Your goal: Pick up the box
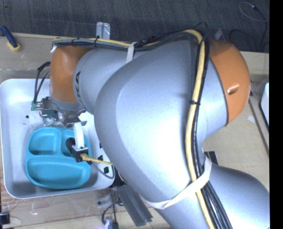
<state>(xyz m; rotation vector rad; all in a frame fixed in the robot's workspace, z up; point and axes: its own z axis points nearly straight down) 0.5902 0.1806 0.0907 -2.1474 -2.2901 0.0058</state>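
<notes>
Turquoise plastic is catching our eye: we are seeing the box (55, 163), a shallow, rounded, glossy tray with compartments, lying close beside the hand (60, 119) in the white bin (9, 109). We are unable to tell the hand's opening.

A robot lab — a big grey arm (156, 128) hangs over a wooden worktop (22, 61). Dark carpet (132, 8) lies beyond.

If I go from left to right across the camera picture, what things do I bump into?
White bin's left wall → blue box → big grey arm.
</notes>
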